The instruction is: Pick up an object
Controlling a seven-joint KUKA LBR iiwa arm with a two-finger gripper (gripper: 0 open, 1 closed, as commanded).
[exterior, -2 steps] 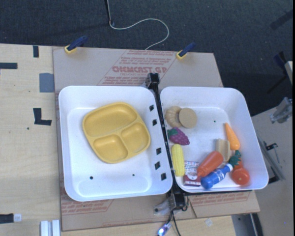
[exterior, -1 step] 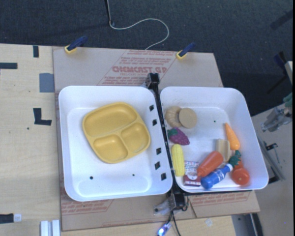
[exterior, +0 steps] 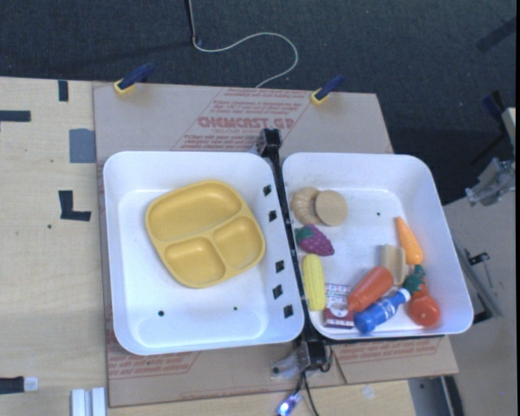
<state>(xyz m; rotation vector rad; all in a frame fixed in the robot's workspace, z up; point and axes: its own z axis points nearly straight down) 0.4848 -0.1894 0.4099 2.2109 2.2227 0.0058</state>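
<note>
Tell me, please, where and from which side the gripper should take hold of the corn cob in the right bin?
Probably across the middle of the corn cob, from straight above. It lies flat and lengthwise along the right bin's left wall, so the fingers should close across its narrow width, though wall-side clearance looks tight.

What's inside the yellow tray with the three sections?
Nothing shows inside the yellow tray; its three compartments look bare. It lies in the left bin. All the toy food, like the corn cob, is in the right bin. Whatever is under the tray is covered.
</note>
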